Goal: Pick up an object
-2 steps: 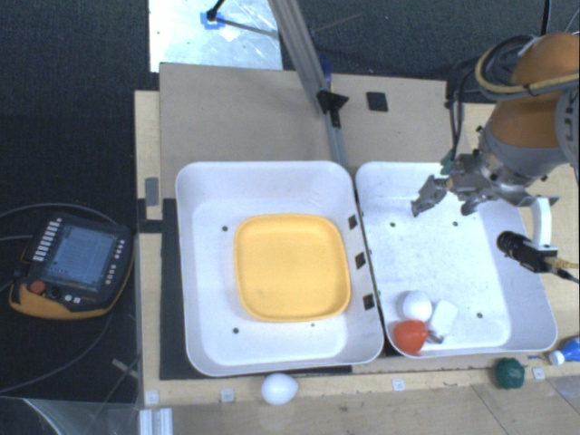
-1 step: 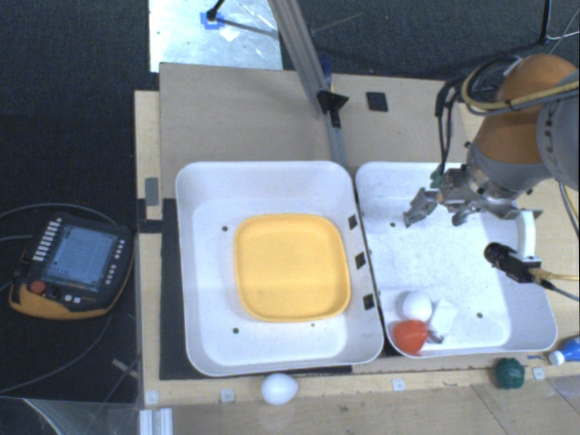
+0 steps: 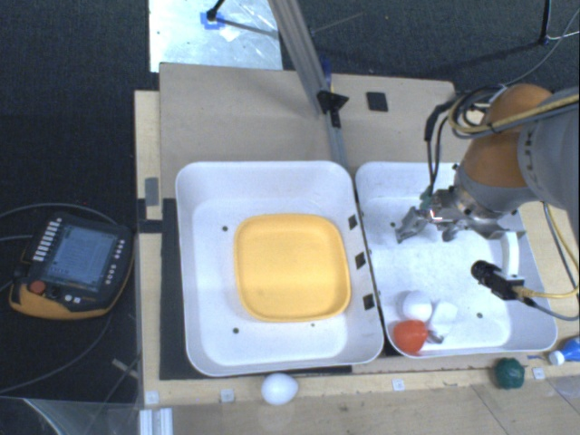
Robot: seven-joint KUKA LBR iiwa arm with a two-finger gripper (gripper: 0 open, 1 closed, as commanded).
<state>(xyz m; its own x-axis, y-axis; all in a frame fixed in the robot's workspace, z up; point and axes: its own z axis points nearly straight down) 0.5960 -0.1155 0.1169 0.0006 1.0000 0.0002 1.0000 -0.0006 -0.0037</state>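
In the upper half of the right bin (image 3: 535,338) my gripper (image 3: 426,233) hangs over bare white floor, open, with nothing between its fingers. Three small objects sit together in that bin's near left corner: a white ball (image 3: 417,306), a white lump (image 3: 445,315) beside it and a red-orange piece (image 3: 410,336) in front of them. They lie well below the gripper in the camera view and apart from it. A yellow square plate (image 3: 292,265) lies in the middle of the left bin (image 3: 204,333).
A black fitting (image 3: 494,279) with yellow cable juts over the right bin's right side. On the bench in front of the bins lie a white egg-shaped object (image 3: 279,389) and a green ball (image 3: 509,372). A teach pendant (image 3: 68,265) rests far left.
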